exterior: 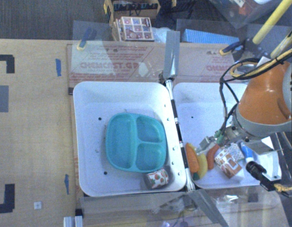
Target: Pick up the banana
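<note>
The banana [202, 163] is a short yellow piece with a greenish end. It lies near the front left corner of the right bin [202, 103], between an orange carrot-like item [191, 157] and a red-orange item [212, 158]. My gripper [210, 143] hangs just above and behind this cluster, reaching in from the right below the orange wrist band [264, 100]. The banana rests on the bin floor, and nothing shows between the gripper's tips.
A patterned small box [229, 161] and a blue item [246, 151] lie right of the cluster. The left bin [89, 108] holds a teal divided plate [136, 142] and a small printed can [157, 178] at its front edge. Black cables [228, 86] loop above the right bin.
</note>
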### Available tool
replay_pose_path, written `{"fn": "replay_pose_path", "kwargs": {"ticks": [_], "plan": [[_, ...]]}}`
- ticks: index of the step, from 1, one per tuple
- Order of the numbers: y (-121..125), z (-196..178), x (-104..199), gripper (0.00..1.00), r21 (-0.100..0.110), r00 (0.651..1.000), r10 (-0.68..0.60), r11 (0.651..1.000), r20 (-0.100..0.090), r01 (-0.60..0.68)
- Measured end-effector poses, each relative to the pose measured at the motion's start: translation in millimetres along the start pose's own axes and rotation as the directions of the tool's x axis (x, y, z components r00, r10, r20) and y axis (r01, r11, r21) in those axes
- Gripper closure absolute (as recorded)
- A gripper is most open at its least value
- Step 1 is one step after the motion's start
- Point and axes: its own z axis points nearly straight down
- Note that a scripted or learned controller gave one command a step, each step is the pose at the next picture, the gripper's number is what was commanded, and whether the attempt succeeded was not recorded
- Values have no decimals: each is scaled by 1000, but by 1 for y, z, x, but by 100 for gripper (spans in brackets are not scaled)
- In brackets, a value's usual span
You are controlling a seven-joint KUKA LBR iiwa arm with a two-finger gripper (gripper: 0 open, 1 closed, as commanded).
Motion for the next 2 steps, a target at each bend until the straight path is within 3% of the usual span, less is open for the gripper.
{"fn": "replay_pose_path", "kwargs": {"ticks": [1, 2], "plan": [[63, 29, -76, 0, -3, 976, 216, 976, 3, -216], [42, 78, -45, 0, 0, 992, 125, 992, 1, -125]]}}
